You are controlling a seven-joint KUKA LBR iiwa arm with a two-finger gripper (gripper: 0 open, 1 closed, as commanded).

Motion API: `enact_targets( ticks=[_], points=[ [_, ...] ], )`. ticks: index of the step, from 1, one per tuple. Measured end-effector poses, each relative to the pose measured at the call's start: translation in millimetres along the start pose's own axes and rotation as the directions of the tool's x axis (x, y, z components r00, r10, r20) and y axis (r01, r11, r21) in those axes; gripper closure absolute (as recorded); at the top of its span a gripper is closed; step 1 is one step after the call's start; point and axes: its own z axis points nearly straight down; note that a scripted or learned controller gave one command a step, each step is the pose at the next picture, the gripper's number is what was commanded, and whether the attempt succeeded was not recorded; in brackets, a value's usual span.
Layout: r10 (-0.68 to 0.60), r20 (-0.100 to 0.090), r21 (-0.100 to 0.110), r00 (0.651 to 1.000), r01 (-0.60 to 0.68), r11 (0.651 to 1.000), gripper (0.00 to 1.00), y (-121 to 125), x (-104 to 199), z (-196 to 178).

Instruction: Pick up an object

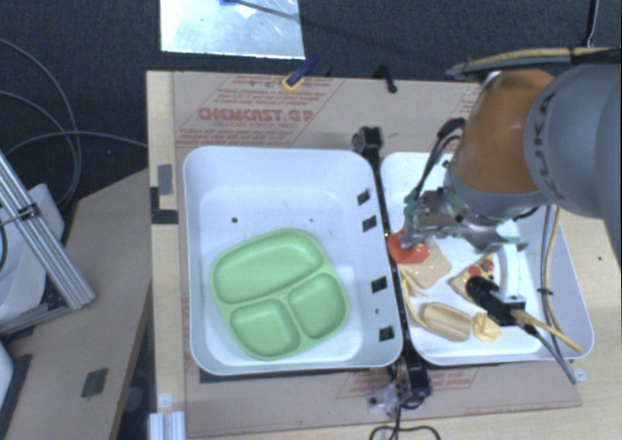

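Gripper, finger state indiscernible, low over orange toy beside bin divider; risk of snagging that wall.

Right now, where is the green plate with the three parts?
The green plate lies in the left white bin, toward its front, across the divider from the right bin holding the toy food.
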Motion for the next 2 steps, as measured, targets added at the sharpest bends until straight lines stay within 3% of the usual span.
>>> enact_targets(
  ticks=[1,2],
  points=[
    [0.011,0.002,0.001,1.0,-0.011,1.0,1.0,-35,-62,0],
    [-0.003,-0.001,-0.001,1.0,0.003,1.0,1.0,-50,7,-25]
  ],
)
